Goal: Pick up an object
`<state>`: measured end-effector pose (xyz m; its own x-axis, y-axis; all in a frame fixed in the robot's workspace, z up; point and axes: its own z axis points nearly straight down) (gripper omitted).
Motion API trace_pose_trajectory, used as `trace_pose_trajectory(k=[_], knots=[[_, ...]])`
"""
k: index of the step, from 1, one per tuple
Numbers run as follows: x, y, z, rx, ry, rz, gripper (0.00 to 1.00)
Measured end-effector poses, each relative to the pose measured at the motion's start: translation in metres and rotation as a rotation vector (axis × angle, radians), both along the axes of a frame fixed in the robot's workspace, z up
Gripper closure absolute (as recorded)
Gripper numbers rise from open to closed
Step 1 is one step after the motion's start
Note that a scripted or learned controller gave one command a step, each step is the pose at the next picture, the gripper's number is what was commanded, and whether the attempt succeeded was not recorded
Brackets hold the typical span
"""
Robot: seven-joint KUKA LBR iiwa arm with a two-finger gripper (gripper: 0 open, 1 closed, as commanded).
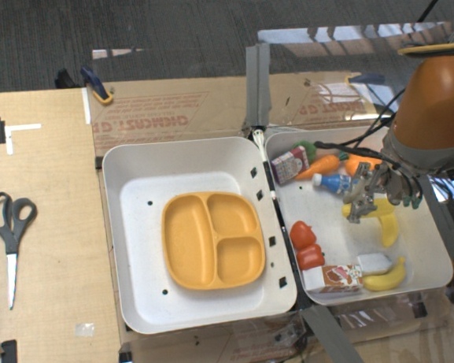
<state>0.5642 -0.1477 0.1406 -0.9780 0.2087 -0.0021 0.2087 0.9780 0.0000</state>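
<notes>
My gripper [360,206] hangs low over the right bin [436,269], near its middle. Its tip is just left of a yellow banana-like piece [388,224] and right of a blue and white bottle [334,183]. I see nothing clearly held in it. An orange carrot [325,164] and a small dark-labelled can [290,165] lie at the bin's far left. Two red peppers [305,244] rest by the left wall. A banana [385,277], a white block [371,263] and a small carton [342,277] lie along the near edge.
The left bin [130,248] holds a yellow divided plate [213,239]. Scissors [10,231] lie on the wooden bench at far left. The arm's orange band [433,103] looms over the right bin's far right corner.
</notes>
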Motion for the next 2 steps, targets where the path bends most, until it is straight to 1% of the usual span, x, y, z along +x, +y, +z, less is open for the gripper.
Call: trace_pose_trajectory(k=[1, 2], knots=[[-0.049, 0.048, -0.045, -0.002, -0.006, -0.120, 1.00], [-0.019, -0.008, 0.130, -0.001, -0.002, -0.092, 1.00]])
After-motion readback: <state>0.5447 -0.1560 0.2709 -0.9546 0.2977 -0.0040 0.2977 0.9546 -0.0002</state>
